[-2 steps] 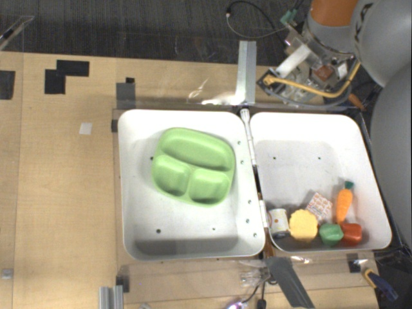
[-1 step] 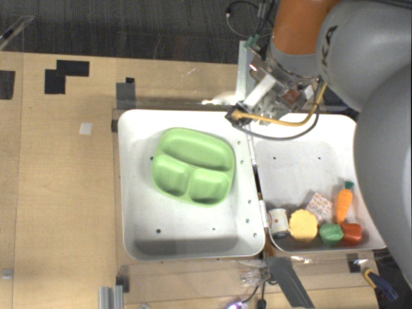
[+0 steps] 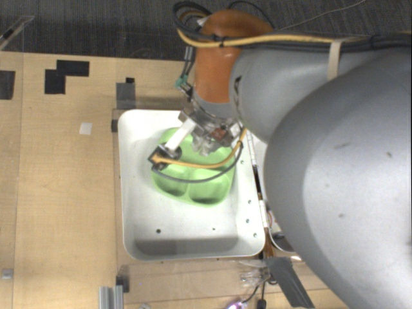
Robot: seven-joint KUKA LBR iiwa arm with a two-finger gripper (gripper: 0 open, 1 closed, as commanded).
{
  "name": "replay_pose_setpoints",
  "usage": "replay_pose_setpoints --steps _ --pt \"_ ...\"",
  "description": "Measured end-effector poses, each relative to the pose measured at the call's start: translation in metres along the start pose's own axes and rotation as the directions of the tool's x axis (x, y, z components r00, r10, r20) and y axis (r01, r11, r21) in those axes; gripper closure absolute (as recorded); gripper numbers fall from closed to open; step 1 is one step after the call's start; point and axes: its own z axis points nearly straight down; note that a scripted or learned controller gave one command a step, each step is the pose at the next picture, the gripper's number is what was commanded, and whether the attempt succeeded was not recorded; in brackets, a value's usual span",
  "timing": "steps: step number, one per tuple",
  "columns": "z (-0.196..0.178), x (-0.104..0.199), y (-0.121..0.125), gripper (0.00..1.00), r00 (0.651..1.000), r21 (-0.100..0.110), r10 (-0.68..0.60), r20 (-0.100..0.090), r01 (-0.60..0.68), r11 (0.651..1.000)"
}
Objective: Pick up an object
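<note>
Over the middle of the white bin point(image 3: 138, 198), the claw point(image 3: 207, 140) hangs low, just above the far part of a green object point(image 3: 193, 184). That green object is half-transparent and lies on the bin floor, a little toward the far side. It looks like two rounded lobes side by side. Whether the claw is wide or narrow, I cannot tell, because the wrist covers it. The grey arm point(image 3: 335, 172) with its orange band point(image 3: 215, 56) covers the right part of the pale wooden bench point(image 3: 64, 198).
</note>
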Motion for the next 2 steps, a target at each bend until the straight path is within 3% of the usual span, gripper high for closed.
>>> replay_pose_setpoints --steps 1,2 --pt "-0.1495 -0.0240 0.0225 1.00 0.978 -0.001 0.207 -0.005 -0.207 0.978" --pt "-0.1490 -0.0240 0.0223 0.00 0.978 -0.001 0.207 -0.004 -0.207 0.978"
